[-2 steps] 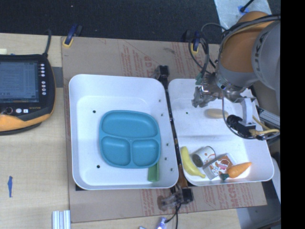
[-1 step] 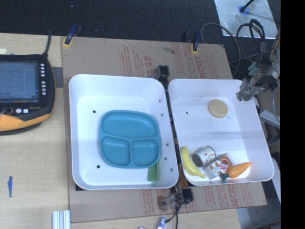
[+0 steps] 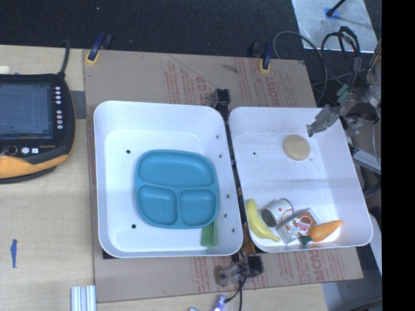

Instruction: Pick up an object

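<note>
A: How many white bins are on the bench?

B: Two shallow ones, side by side. Take the right white bin [image 3: 337,173] as the landmark; the left white bin [image 3: 110,173] touches its left wall.

A: What lies in the landmark bin?

B: Five things. One round tan disc, like a biscuit [image 3: 297,148], sits alone toward its far end. In its near end there is a cluster: one yellow plastic banana [image 3: 258,221] along the left wall, one small tin can lying on its side [image 3: 277,212] just beside the banana, one flat printed packet with red and white artwork [image 3: 297,227] next to the can, and one orange plastic carrot [image 3: 325,230] touching that packet's right side.

A: And in the other bin?

B: Two things: one blue plastic tray with three compartments [image 3: 176,188], and one green strip [image 3: 209,235] at that tray's near right corner.

A: The arm?

B: One gripper [image 3: 316,127] hangs over the landmark bin's far right corner, just right of the tan disc and not touching it. I cannot tell how it is set, and nothing is in it.
</note>
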Robot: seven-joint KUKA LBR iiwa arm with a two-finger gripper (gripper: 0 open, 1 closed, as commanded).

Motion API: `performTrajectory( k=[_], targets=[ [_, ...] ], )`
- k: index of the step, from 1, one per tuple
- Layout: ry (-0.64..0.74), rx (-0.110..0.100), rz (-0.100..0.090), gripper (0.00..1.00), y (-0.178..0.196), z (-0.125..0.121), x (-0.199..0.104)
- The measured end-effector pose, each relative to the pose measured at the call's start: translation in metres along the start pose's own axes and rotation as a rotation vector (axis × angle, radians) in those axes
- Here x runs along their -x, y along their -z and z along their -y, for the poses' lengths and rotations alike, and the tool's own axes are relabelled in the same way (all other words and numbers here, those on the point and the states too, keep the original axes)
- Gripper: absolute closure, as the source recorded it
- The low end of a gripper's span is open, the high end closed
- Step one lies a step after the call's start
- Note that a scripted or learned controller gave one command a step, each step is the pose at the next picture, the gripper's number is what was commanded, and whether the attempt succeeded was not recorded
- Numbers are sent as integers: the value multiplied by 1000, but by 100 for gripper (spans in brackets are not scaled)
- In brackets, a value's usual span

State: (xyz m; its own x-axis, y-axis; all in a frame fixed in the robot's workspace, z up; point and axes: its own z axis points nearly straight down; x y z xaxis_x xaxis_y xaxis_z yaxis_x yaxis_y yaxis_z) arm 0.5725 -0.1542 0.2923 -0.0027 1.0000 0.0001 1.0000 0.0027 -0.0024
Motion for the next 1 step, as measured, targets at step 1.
performTrajectory(
  k=[1],
  targets=[
    [2,-3,0,0,-90,-35,11]
  ],
)
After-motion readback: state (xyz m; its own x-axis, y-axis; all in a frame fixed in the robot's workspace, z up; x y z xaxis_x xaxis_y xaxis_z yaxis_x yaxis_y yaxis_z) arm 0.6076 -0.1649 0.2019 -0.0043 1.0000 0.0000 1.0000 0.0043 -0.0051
